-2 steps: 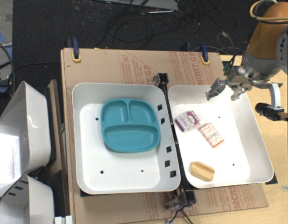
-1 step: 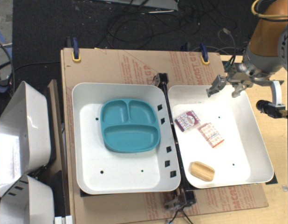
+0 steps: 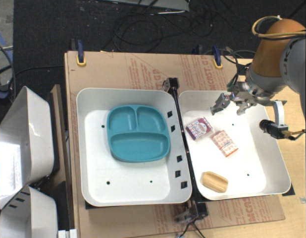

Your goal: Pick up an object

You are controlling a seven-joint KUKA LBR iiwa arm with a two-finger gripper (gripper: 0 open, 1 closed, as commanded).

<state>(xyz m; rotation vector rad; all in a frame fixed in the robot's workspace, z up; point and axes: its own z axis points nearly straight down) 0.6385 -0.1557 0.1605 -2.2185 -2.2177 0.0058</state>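
In the right bin (image 3: 272,167) lie three things apart: a purple-and-white packet (image 3: 198,128), a pink patterned box (image 3: 225,143) and a tan, bun-like lump (image 3: 214,182). The gripper (image 3: 231,102) hovers over the bin's far corner, fingers apparently spread, holding nothing. A teal divided tray (image 3: 138,133) sits in the left bin (image 3: 93,182).

One fixed camera looks down at a slant from above the bench (image 3: 143,68), far enough back to take in both white bins (image 3: 88,148) side by side.
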